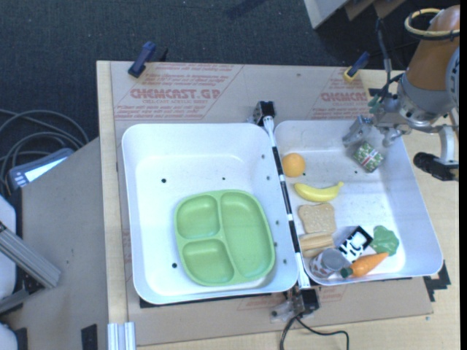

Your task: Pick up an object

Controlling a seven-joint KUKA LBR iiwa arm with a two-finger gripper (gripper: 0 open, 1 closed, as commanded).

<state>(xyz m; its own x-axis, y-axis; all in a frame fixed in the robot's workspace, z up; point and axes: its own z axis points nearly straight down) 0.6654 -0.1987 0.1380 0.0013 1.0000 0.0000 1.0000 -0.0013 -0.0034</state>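
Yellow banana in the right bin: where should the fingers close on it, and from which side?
Grip the curved yellow banana across its thick middle, coming straight down from above. It lies flat and crosswise on the white right bin's floor, with open floor on both long sides; the round orange fruit sits apart near its left end.

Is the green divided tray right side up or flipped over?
Right side up. The green tray lies flat in the left bin with its three compartments facing the camera, their raised dividers and rim visible, nothing inside them.
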